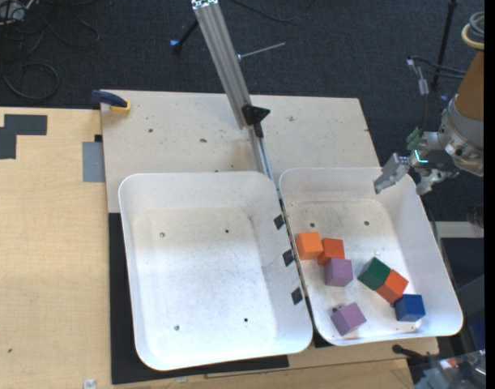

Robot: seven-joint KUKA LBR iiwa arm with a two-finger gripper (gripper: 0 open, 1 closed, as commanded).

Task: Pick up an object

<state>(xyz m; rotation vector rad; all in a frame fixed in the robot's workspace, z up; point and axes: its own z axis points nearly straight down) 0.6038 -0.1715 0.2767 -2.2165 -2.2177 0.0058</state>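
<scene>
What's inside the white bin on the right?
The right bin holds seven small blocks: orange, red-orange, two purple, green, another red-orange, blue. Anything beneath them is hidden.

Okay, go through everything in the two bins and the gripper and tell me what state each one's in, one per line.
gripper: above the right bin's far edge, nothing between its fingers
right bin: holds all the blocks
orange block: touching the red-orange block
purple block: lying flat, against that pair
green block: touching another red-orange block
blue block: near the rim
second purple block: lying apart
left bin: upright
</scene>
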